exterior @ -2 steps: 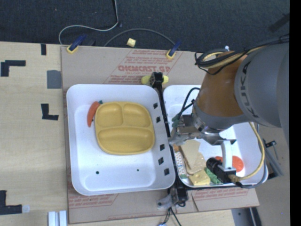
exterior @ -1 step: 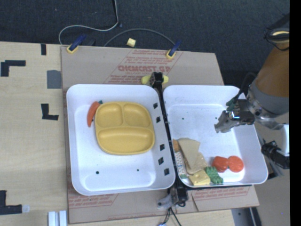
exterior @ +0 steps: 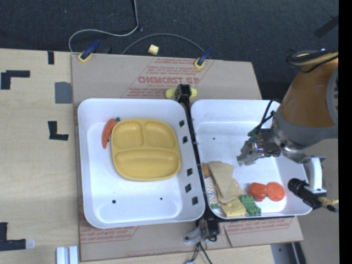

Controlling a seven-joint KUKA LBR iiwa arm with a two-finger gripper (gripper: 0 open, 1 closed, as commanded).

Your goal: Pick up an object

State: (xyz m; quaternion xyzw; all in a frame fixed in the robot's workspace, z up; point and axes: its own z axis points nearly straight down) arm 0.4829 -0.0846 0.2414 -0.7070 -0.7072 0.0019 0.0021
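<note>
the arm's upper body is cut off at the right edge, leaving the orange band [exterior: 308,95] and grey wrist in sight. the gripper [exterior: 248,154] hangs over the middle of the right bin [exterior: 231,111], small and dark against the white floor; whether its fingers are apart or together cannot be told, and nothing can be seen between them. near it, toward the bin's near edge, lies a heap of toy food: a tan sandwich piece [exterior: 224,180], a yellow wedge [exterior: 234,208], a green piece [exterior: 252,205] and two red-orange tomato slices [exterior: 268,191]. these overlap, so their outlines are hard to separate. the left bin [exterior: 93,147] holds a yellow divided plate [exterior: 146,149] with an orange carrot [exterior: 108,132] just beside its left rim. both bins sit on a sheet of brown cardboard [exterior: 165,76] with red printing, clamped at its far edge, on a pale wooden bench [exterior: 33,164] marked with black tape. beyond is dark carpet [exterior: 220,15], crossed by a thin cable [exterior: 132,10].
</note>
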